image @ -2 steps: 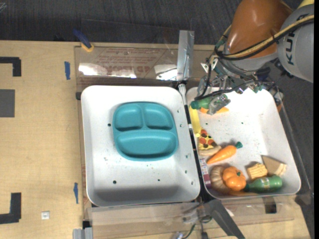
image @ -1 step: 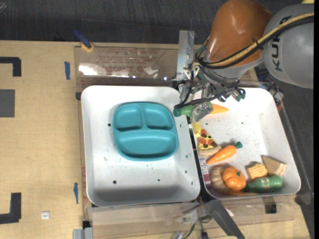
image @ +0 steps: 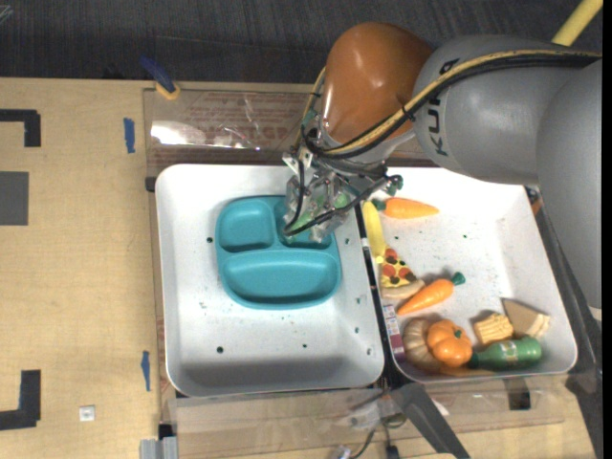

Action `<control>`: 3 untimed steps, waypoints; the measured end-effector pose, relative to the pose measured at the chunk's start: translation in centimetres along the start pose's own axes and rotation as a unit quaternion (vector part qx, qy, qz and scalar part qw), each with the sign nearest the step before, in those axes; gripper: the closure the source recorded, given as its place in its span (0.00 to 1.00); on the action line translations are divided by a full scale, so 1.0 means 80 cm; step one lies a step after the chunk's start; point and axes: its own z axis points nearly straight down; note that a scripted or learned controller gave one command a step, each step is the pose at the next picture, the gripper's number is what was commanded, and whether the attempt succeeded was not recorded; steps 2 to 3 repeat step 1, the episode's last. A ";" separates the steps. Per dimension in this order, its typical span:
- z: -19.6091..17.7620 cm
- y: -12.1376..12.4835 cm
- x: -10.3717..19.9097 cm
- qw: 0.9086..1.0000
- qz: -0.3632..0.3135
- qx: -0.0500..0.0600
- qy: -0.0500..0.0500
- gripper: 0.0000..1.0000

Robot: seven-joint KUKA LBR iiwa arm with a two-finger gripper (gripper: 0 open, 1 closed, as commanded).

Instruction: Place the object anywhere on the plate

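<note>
Nearest the camera, along the right bin's (image: 550, 256) front wall, lay a pumpkin (image: 448, 341), a green bottle (image: 507, 353), a corn piece (image: 491, 327) and a tan wedge (image: 524, 315); behind them a carrot (image: 427, 294) ran on a slant, leaf end up and right, beside a pizza slice (image: 396, 274); a second carrot (image: 409, 208) lay nearly level by the back wall, pointing right; a yellow piece (image: 374, 229) stood along the divider. Left bin (image: 191, 304) held a teal plate (image: 277, 251) with three compartments, set toward its back right corner; bare white floor lay open to the plate's left and front. Claw (image: 314, 207) hung over the plate's upper right compartment, close to the divider; whether it was open or closed, and whether it held anything, I could not tell; which object was the task's thing, and how its long axis ran, could not be told either. Tabletop (image: 67, 256) spread bare to the left.
</note>
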 end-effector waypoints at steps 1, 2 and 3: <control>-0.002 -0.001 0.000 1.000 0.000 0.001 -0.001 0.00; -0.002 -0.001 0.000 1.000 0.000 0.001 -0.001 0.00; -0.002 -0.001 0.000 1.000 0.000 0.001 -0.001 0.00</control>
